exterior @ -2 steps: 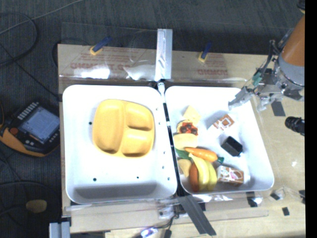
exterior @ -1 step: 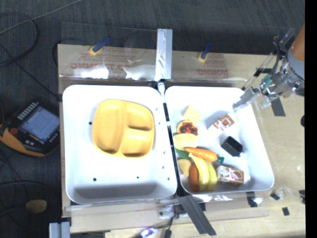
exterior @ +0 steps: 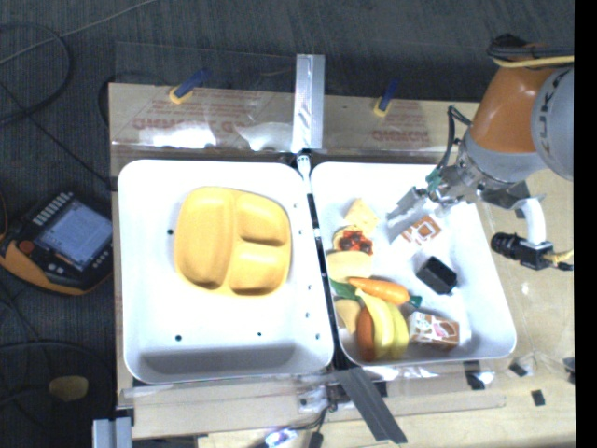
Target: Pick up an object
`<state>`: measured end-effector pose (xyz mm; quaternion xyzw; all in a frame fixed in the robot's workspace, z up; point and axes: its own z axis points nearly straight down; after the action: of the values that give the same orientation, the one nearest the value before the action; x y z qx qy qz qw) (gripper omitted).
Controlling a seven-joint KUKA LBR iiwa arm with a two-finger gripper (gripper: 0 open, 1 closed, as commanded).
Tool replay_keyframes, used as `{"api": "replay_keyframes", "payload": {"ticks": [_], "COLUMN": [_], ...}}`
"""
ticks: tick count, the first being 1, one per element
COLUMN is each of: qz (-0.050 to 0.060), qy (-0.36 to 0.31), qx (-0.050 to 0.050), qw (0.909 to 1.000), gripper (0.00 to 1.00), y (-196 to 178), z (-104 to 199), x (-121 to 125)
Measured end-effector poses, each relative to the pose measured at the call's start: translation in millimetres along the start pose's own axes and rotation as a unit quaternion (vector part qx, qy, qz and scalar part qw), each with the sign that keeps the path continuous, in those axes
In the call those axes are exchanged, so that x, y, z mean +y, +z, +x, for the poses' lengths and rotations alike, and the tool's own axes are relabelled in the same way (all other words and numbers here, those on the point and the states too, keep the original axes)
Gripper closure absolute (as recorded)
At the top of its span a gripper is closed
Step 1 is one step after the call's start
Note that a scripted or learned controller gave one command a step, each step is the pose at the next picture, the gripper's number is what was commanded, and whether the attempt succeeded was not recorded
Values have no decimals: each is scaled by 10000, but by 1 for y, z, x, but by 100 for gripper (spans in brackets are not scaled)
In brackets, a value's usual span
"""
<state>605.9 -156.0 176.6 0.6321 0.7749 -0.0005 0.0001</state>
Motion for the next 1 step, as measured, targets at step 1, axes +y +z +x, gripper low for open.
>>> {"api": "replay_keyframes", "payload": {"ticks": [1], "qz": [-113], "qy": [-728], "qx": [-66], "qw": [9973], "gripper": [0], "y": [53], "z": [-46], "x": [13]}}
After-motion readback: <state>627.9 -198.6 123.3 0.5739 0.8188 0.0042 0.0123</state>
